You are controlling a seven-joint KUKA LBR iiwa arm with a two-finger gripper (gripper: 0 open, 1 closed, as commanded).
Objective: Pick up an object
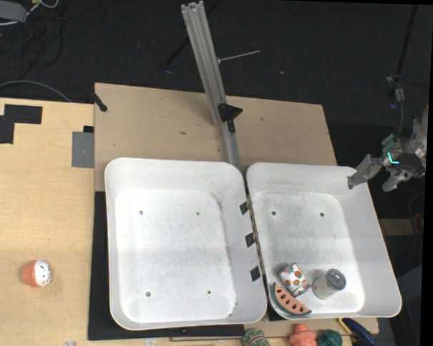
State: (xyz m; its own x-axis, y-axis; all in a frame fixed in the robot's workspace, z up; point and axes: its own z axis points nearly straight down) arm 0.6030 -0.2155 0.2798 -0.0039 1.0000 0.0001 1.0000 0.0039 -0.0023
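In the camera view, the gripper (pixel 377 176) hangs over the right bin's (pixel 358 211) far right corner, fingers spread apart and holding nothing. The grey cylinder (pixel 329 282) stands near the front wall; I would descend straight above it, avoiding the patterned block (pixel 293 277) beside it.

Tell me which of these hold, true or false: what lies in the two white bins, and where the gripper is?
1. The left white bin holds the watermelon slice. False: the red watermelon-slice toy lies in the right white bin.
2. A grey cylinder sits in the right white bin. True.
3. The gripper is at the right bin's far right corner. True.
4. The gripper holds the grey cylinder. False: the cylinder rests near the bin's front edge, away from the gripper.
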